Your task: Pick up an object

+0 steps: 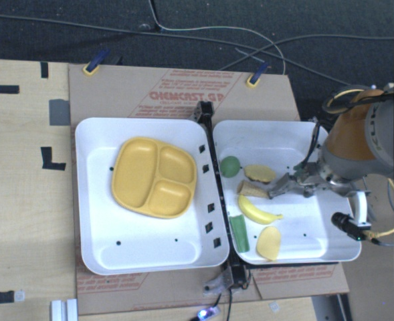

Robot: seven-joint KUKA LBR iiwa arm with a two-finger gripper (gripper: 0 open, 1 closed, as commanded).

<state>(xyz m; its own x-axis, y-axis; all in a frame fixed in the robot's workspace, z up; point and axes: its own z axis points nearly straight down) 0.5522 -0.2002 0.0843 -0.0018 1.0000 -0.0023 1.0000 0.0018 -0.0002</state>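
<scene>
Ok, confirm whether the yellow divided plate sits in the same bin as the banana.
No, the yellow divided plate lies in the left bin; the banana is in the right bin.

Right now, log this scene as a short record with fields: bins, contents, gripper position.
left bin: holds a yellow divided plate
right bin: holds a green ball, banana, green stick, yellow oval piece, tan pieces
gripper: low in the right bin, beside the tan pieces, just above the banana
gripper fingers: cannot tell
held object: none seen

Bare floor right of banana [258, 211]
</scene>
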